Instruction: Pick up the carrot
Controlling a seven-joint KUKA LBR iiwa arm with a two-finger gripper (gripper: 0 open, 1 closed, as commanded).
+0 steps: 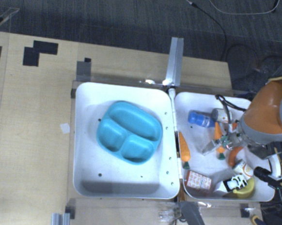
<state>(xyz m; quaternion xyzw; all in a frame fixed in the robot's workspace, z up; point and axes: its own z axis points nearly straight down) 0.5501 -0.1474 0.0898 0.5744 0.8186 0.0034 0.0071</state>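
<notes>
The carrot is a slim orange piece with a green end. It lies lengthwise against the left wall of the right bin. The gripper hangs over the middle of the same bin, to the right of the carrot and apart from it. Small orange pieces sit right at the gripper's tip. The arm's orange band and grey wrist cover the right side of the bin.
A blue bottle lies at the back of the right bin. A patterned box, a black-and-white item and a banana lie along its front. The left bin holds a blue divided plate.
</notes>
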